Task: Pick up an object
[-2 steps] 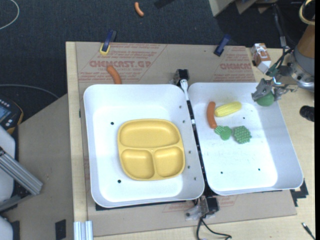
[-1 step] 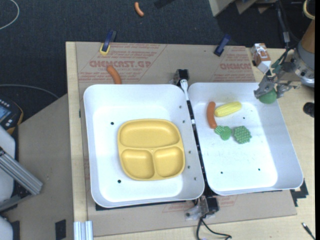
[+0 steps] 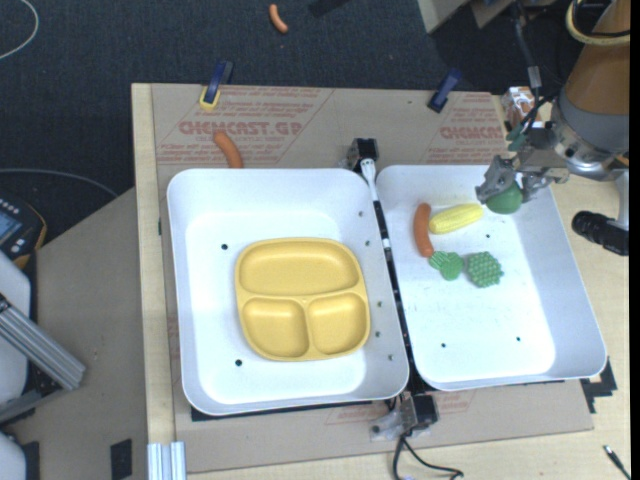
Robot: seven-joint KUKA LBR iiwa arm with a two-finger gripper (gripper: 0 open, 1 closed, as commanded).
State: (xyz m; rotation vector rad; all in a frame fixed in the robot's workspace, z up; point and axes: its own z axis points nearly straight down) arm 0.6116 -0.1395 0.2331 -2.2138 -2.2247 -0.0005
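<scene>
A dark carpeted floor [image 3: 120,38] surrounds the wooden bench [image 3: 300,118], which is lit evenly from above. A small orange object [image 3: 278,18], perhaps a toy sausage, lies on the carpet, and a thin cable [image 3: 30,8] loops at top left.

Two white bins [image 3: 190,268], one yellow tray [image 3: 300,298], two sausages [image 3: 423,229], one corn [image 3: 455,218], three green toys [image 3: 484,268]

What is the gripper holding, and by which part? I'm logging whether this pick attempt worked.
It cannot be told. The gripper sits right over a round green object in the right bin, but its hold isn't visible.
</scene>
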